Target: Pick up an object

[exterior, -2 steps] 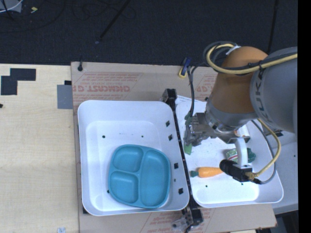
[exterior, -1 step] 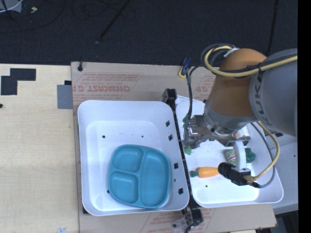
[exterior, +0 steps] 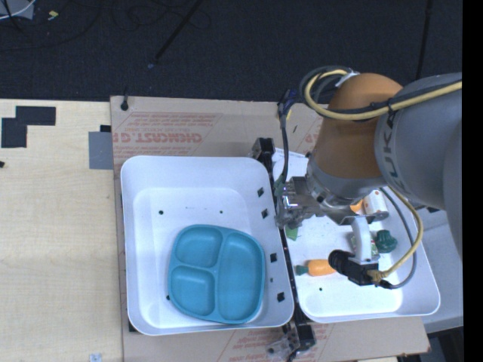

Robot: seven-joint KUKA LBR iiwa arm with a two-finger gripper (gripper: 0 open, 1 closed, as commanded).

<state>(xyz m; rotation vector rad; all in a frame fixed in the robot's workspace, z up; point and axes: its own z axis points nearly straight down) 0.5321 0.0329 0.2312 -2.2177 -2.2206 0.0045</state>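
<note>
My gripper (exterior: 290,216) hangs low over the left edge of the right bin (exterior: 362,304), close to the wall between the two bins. A small green thing (exterior: 292,234) peeks out just below the gripper; whether the two touch is unclear. An orange carrot-shaped toy (exterior: 320,268) with a green tip lies on the bin floor, below and to the right of the gripper. Further right sit a dark green object (exterior: 386,240) and an orange and white piece (exterior: 373,201), both partly hidden by the arm.
The left bin (exterior: 151,194) holds a blue divided plate (exterior: 216,274) in its lower half. The grey and orange arm (exterior: 362,138) covers the upper part of the right bin. Cardboard lies under both bins.
</note>
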